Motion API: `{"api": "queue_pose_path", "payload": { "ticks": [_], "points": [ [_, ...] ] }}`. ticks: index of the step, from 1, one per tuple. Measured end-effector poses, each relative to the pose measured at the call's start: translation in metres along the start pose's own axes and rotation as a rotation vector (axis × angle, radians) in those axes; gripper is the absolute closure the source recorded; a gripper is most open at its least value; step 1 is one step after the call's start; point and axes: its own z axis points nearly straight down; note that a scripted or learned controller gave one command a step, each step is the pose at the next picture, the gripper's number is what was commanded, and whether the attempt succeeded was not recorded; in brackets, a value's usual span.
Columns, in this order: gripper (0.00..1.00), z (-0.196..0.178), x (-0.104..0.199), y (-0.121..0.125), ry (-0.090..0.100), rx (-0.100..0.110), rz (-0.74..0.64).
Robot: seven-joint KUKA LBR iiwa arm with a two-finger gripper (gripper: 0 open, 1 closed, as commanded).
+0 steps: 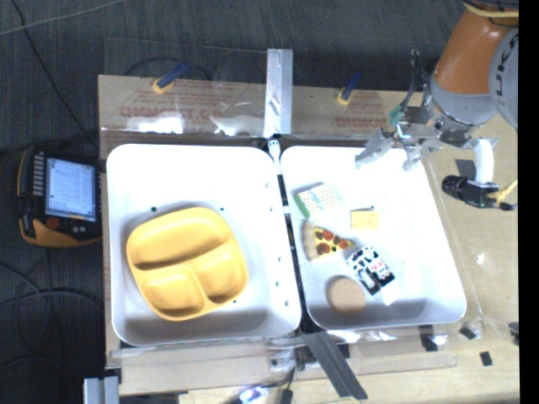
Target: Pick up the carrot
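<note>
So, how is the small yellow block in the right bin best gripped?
Probably from straight above, with the tool closing across its two long edges: the yellow block lies flat, apart from its neighbours, with bare floor of the right bin on every side.

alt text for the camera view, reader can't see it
The arm's claw hovers over the right bin's far edge, above small toy foods including a pizza slice. The left bin holds a yellow divided plate.
</note>
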Motion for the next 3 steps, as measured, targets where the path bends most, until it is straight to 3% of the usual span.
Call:
{"api": "queue_pose_path", "payload": {
  "ticks": [1,2,3],
  "points": [
    [0.00,-0.026,-0.064,0.021,-0.005,-0.001,0.433],
    [0.00,-0.034,-0.066,0.039,-0.004,0.000,0.633],
    [1.00,-0.043,-0.065,0.039,-0.010,0.002,0.630]
  ]
}}
